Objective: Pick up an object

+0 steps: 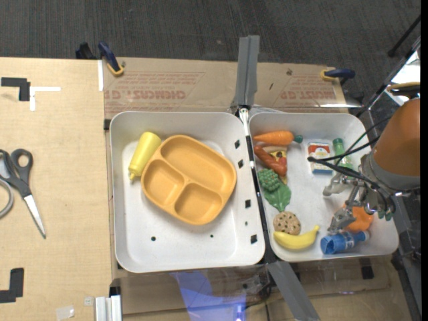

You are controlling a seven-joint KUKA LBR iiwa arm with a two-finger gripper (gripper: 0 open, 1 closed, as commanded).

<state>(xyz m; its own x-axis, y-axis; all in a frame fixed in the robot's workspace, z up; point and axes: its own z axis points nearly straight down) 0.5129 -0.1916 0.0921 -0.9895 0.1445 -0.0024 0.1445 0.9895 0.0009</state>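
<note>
Camera view: one banana (296, 238), one cookie (287, 222).

Scissors (23, 186) lie on the wooden bench (60, 246); printed cardboard (200, 89) sits behind the bins.

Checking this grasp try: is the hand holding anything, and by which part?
Cannot be told. The hand is low in the right bin over an orange object and a blue one.
</note>
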